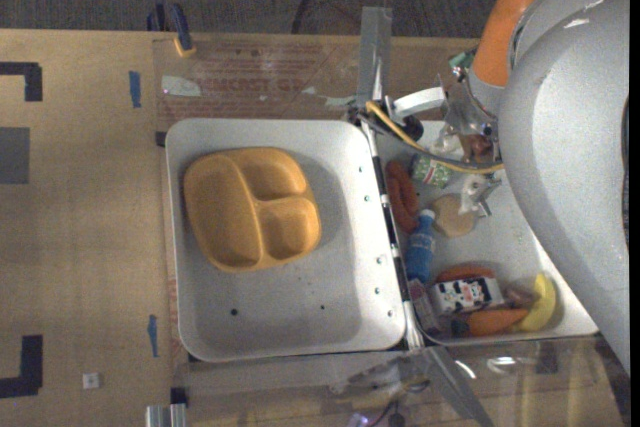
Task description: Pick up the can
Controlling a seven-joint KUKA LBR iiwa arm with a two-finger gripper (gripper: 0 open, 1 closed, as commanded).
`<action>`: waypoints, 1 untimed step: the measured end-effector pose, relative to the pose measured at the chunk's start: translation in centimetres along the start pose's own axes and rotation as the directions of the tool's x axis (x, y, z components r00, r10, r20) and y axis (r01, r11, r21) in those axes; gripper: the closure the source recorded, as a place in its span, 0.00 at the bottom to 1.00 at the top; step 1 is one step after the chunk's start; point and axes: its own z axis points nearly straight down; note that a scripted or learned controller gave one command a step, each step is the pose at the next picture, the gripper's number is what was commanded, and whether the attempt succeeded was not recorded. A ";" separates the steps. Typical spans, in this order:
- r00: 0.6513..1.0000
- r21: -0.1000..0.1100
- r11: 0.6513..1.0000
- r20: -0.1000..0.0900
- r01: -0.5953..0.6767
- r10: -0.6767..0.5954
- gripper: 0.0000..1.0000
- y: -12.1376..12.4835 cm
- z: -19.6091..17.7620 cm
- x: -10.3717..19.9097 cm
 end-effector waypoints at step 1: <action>1.000 0.000 1.000 0.000 0.000 0.000 0.00 0.0 0.0 0.0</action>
